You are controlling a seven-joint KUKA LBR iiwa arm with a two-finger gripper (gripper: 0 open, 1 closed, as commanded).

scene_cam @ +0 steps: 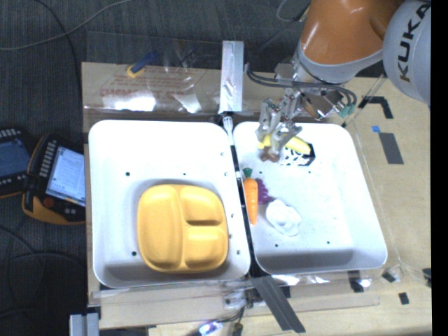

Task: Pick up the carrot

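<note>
The carrot (250, 198) is orange with a green top and lies lengthwise against the left wall of the right bin (350, 187). A purple item (264, 192) touches its right side. My gripper (271, 145) hangs over the upper left of the right bin, above and to the right of the carrot and apart from it. Its fingers point down beside a yellow item (297, 145) and a black-and-white item (297, 158). I see nothing of the carrot between the fingers.
A white crumpled item (282, 217) lies right of the carrot. The left bin (119, 159) holds a yellow divided tray (183, 226). A metal bar (232, 75) and a plastic sheet lie behind the bins. A handheld pendant (52, 180) sits at far left.
</note>
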